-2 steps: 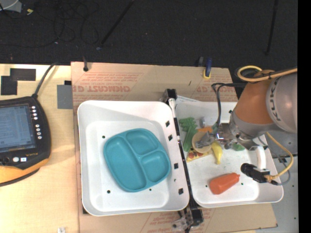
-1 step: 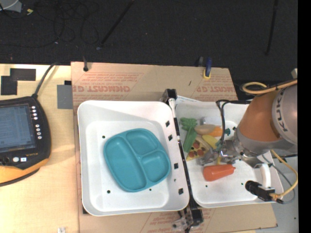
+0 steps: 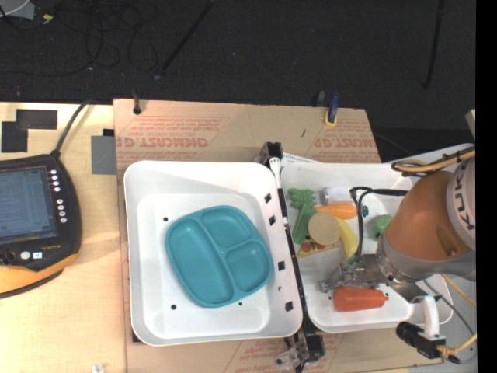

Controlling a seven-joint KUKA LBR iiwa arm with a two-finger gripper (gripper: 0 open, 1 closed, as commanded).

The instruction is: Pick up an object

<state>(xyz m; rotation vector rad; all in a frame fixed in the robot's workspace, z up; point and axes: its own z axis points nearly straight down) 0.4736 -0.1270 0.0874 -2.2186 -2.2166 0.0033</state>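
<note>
The right bin holds a pile of toy food. There is a green leafy piece, an orange carrot-like piece, a round tan disc, a yellow banana and a small green piece. A red-orange oblong piece lies near the bin's front wall. My gripper is low in this bin, just above the red-orange piece and in front of the banana. The arm's orange band hides the bin's right part.
The left bin carries a teal divided plate. Black clips join the two bins along the middle wall. A tablet controller lies on the bench at far left. Cables hang by the arm at the lower right.
</note>
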